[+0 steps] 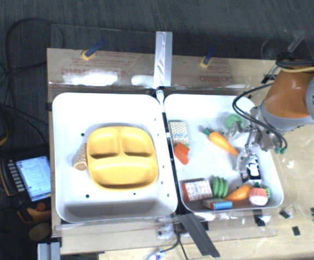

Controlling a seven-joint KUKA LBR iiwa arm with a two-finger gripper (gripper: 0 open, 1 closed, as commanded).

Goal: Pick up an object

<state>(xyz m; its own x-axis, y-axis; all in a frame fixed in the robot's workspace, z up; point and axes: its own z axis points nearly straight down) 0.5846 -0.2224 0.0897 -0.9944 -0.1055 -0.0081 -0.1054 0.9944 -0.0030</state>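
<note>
My gripper hangs low over the right side of the right bin, reaching in under the orange-banded wrist. A black-and-white piece sits right at its tip, and I cannot tell whether that is part of the gripper or an object. An orange carrot lies just to its upper left, with a green item beyond it. Below the gripper lie a second carrot, a strawberry-like piece and a green pepper.
A small red-and-white box and a blue item lie by the right bin's front wall. A patterned packet and a red-orange piece sit near the divider. The left bin holds a yellow divided tray and a tan cone.
</note>
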